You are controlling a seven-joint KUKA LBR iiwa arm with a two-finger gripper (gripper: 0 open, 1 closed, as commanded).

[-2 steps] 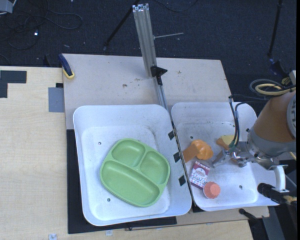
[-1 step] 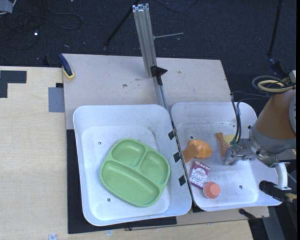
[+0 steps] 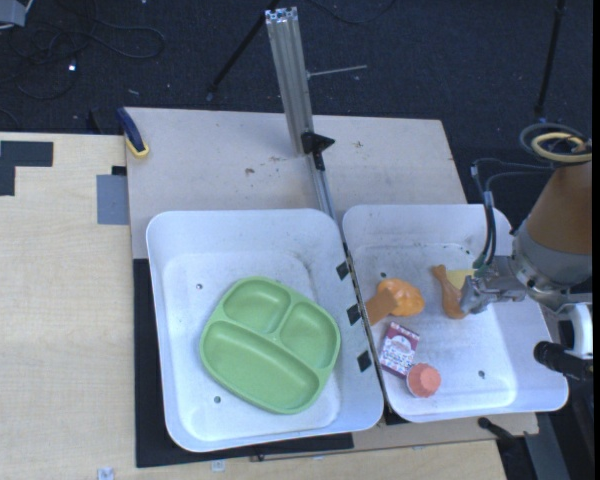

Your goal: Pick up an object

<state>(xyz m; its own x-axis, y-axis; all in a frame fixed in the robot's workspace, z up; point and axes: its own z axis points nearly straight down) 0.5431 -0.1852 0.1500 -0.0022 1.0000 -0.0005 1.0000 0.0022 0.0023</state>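
The right bin [image 3: 500, 388] holds several small items. An orange lump [image 3: 398, 296] lies near its left wall. A slim orange piece [image 3: 446, 288] lies to its right, with a yellow bit [image 3: 461, 279] beside it. A red-and-white packet [image 3: 398, 349] and a round red-orange piece [image 3: 422, 379] sit toward the front. My gripper [image 3: 477, 296] reaches in from the right and sits low at the right end of the slim orange piece, close to the yellow bit. The angle hides whether anything is between its fingers.
The left bin [image 3: 175, 268] holds a green divided plate [image 3: 270, 344]. A metal post [image 3: 292, 78] rises behind the bins, with a rod running down between them. Black clips [image 3: 352, 313] line the seam where the bins meet. The arm's orange band [image 3: 565, 213] hangs over the right bin's right edge.
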